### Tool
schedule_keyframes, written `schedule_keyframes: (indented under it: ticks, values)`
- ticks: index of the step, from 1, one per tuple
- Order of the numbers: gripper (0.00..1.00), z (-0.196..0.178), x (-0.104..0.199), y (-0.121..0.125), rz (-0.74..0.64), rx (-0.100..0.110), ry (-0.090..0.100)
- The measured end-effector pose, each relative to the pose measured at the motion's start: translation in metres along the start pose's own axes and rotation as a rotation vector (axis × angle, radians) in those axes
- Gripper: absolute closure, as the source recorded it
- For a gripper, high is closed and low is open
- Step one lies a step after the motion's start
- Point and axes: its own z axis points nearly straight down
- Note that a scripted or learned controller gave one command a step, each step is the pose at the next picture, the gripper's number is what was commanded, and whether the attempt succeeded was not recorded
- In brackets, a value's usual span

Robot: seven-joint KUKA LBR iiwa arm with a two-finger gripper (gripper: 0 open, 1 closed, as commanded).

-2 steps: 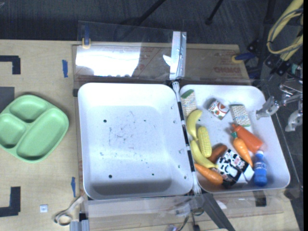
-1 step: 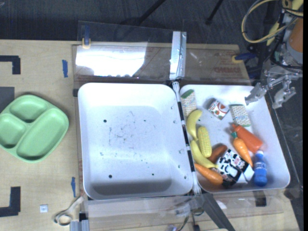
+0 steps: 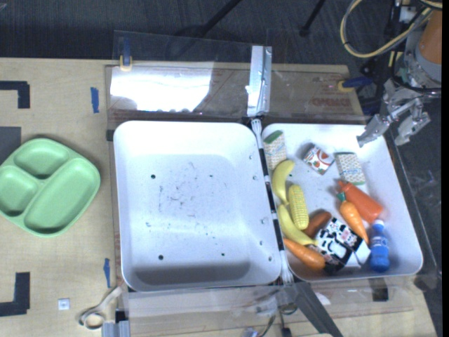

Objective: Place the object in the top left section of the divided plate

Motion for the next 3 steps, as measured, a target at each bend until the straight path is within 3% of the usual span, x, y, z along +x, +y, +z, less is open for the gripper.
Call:
schedule_keyframes:
  ticks: [1, 2, 3]
  values:
    - [0.0, 0.011, 0.009, 0.066, -0.406, -0.007, -0.002]
    - [0.0, 0.014, -0.015, 0.008, -0.665, -0.004, -0.003]
    - [0.0, -0.021, -0.034, 0.013, -1.052, -0.003, -0.003]
